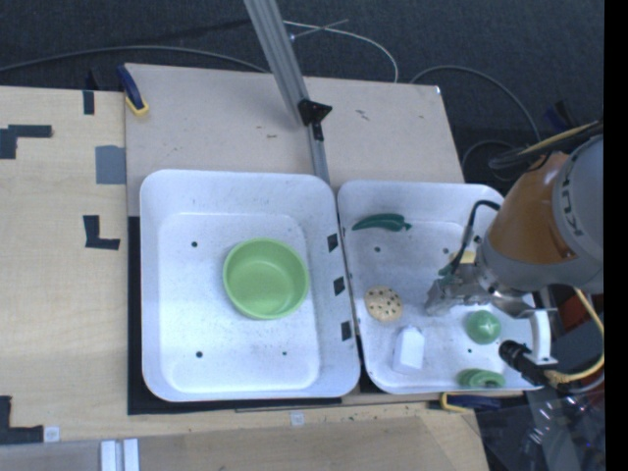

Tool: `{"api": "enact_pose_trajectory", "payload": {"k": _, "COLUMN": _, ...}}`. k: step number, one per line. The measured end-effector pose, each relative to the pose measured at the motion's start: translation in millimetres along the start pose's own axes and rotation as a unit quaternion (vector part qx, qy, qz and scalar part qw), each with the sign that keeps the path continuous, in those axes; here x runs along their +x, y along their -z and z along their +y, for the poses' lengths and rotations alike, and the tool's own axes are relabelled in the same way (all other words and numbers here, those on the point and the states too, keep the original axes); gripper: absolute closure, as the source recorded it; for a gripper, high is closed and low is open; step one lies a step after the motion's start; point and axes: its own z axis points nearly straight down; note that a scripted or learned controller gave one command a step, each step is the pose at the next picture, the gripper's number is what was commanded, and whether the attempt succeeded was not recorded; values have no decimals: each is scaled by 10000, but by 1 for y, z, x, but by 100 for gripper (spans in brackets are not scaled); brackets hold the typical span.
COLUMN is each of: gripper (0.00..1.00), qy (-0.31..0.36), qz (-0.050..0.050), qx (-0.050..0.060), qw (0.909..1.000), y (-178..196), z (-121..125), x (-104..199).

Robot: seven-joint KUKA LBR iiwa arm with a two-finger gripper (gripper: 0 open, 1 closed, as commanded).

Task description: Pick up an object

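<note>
Pale wood desk (59, 263) fills the frame's left and centre, bearing two white bins side by side. On the left, the larger-looking bin (167, 361) holds a green bowl (265, 279) upright near its middle. In the right bin (432, 199), a dark green pepper-like piece (381, 223) lies near the upper edge, a speckled cookie (384, 304) and a white block (409, 349) sit toward the lower left, a green ball (482, 326) right of them, and a green ring (480, 379) at the lower edge. From the frame's right the grey-and-orange arm (535, 229) lowers its claw (444, 297) between cookie and ball; whether it is clenched or released I cannot tell.
</note>
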Motion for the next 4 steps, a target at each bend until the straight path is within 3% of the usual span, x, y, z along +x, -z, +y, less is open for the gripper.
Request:
{"api": "enact_pose_trajectory", "payload": {"k": 3, "gripper": 100, "qy": 7, "qz": -12, "qx": -32, "qw": 10000, "y": 147, "z": -9, "x": 11}}
{"api": "enact_pose_trajectory", "payload": {"k": 4, "gripper": 100, "qy": 26, "qz": -1, "qx": -9, "qw": 10000, "y": 146, "z": 4, "x": 53}}
